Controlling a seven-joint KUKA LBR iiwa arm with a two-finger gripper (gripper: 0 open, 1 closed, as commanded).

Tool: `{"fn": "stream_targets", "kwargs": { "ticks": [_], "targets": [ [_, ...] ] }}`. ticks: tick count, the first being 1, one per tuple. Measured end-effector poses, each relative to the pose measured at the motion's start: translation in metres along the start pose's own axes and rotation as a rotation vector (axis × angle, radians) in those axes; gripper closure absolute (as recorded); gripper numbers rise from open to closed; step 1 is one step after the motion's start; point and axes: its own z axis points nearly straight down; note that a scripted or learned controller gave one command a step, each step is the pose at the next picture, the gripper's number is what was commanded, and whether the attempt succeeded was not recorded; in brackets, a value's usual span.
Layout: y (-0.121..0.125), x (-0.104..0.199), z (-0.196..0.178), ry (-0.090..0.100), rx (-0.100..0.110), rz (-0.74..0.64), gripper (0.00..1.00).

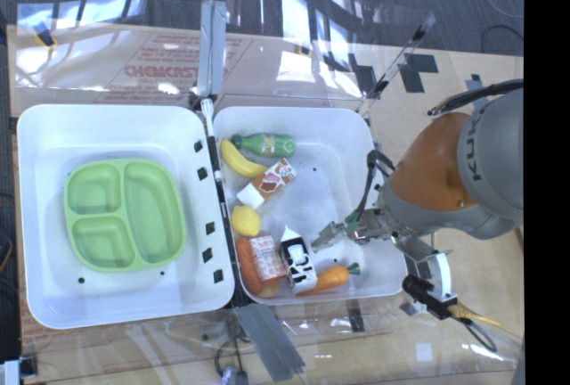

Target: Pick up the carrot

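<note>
Gripper [322, 238] fingers apart above the carrot [324, 278], which lies lengthwise left-right, green top pointing right.

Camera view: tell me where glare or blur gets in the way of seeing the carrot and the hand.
In the camera view, bright window reflections streak the clear panel behind the bins, well away from the carrot, which lies evenly lit and fairly sharp at the near edge of the right bin. The hand is small, dark and soft-edged above the carrot, so its detail is hard to read.
</note>
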Motion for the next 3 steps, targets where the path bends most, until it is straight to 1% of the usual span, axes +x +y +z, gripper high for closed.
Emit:
{"fn": "stream_targets", "kwargs": {
  "ticks": [1,2,3],
  "targets": [
    [0.003,-0.003,-0.024,-0.003,-0.004,-0.330,0.00],
    [0.005,-0.003,-0.048,-0.005,-0.005,-0.551,0.00],
    [0.002,-0.003,0.012,-0.005,-0.004,-0.846,0.00]
  ]
}}
